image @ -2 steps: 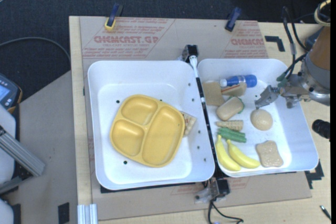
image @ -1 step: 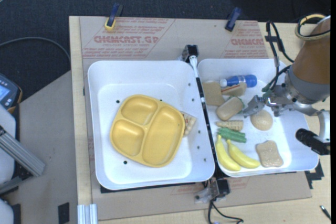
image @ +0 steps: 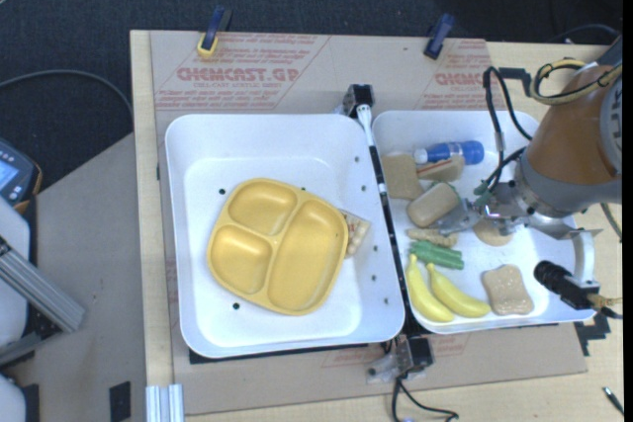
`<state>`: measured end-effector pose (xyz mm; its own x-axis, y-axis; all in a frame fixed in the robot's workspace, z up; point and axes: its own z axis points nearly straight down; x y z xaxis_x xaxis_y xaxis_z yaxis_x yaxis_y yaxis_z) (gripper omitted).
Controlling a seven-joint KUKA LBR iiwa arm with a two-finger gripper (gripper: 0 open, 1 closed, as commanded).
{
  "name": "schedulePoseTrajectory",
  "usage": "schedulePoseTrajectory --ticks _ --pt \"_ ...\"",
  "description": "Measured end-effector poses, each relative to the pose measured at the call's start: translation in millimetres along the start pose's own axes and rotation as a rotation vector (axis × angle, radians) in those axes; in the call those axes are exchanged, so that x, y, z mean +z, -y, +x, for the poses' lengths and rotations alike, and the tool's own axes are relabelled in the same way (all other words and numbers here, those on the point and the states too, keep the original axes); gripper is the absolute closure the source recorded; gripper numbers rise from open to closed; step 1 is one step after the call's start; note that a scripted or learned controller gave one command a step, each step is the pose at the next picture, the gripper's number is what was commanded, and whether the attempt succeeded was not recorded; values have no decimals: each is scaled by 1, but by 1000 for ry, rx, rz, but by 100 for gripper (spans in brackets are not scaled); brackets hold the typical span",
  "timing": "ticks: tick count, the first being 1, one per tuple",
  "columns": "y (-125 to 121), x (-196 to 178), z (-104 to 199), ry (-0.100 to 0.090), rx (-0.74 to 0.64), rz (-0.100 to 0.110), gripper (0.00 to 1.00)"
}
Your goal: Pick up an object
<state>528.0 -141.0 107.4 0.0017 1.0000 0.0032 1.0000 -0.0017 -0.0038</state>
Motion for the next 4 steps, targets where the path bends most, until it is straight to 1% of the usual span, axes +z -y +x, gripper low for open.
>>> schedulePoseTrajectory --ticks 1,2,3,4 --pt "-6 14 1 0 -3 -16 0" --pt "-8 2 2 0 -3 -24 100" --pt "-5 -49 -8 6 -2 -8 100" --pt "-1 -112 -6 6 -3 -11 100"
